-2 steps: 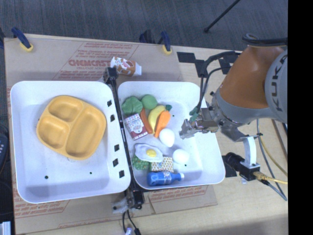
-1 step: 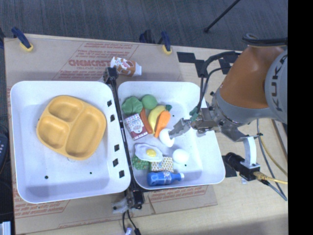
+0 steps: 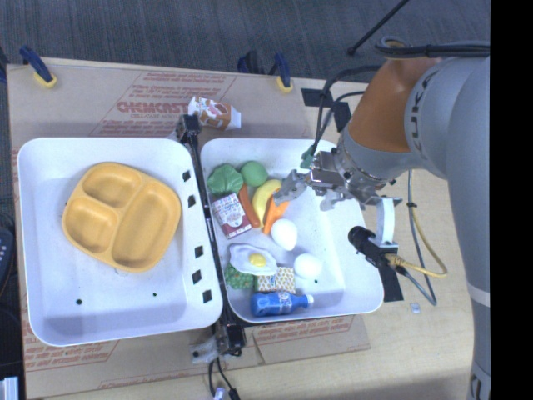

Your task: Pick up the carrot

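Note:
The carrot [image 3: 247,207] is a slim orange stick lying in the right bin [image 3: 360,294], between a red packet [image 3: 229,214] and a yellow banana [image 3: 265,198]. A second orange piece [image 3: 276,214] pokes out from under the banana's right side. My gripper [image 3: 301,188] hangs over the upper middle of the right bin, just right of the banana and a short way right of the carrot. Nothing of the carrot shows in the gripper.
Around the carrot are a leafy green [image 3: 223,179], a lime [image 3: 254,173], two white eggs [image 3: 284,234] [image 3: 307,266], a fried egg [image 3: 252,260], a snack box [image 3: 275,280] and a blue bottle [image 3: 281,303]. The left bin [image 3: 42,307] holds a yellow divided plate [image 3: 122,215]. A small bottle [image 3: 213,113] lies behind the bins.

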`<state>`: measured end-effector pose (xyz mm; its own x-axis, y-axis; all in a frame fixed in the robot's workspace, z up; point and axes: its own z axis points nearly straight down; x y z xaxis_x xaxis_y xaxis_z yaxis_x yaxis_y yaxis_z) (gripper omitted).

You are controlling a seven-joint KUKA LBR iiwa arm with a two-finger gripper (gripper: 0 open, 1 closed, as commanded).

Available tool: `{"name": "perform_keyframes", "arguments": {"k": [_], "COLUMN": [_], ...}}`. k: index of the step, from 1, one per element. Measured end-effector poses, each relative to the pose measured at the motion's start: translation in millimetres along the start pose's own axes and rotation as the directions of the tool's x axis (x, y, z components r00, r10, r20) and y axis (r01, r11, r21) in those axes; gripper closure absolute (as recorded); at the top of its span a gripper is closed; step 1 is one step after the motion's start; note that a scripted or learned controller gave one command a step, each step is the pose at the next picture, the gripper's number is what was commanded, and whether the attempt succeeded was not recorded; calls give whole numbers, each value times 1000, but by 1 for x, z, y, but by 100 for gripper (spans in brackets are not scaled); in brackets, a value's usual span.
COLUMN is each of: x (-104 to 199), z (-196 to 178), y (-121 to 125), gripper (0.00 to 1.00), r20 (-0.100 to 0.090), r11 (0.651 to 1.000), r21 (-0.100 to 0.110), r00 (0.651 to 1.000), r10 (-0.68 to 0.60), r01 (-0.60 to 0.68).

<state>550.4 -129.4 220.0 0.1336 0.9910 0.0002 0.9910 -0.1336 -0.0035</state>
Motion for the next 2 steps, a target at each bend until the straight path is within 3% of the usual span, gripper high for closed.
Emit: {"name": "perform_keyframes", "arguments": {"k": [1,2], "x": [-20,-20], "z": [126,116], "y": [56,56], "gripper": [0,100], "r20": [-2,-2], "r11": [998,998], "r21": [-1,3], "r00": [998,998], "r10": [65,61], "r01": [-65,-61]}}
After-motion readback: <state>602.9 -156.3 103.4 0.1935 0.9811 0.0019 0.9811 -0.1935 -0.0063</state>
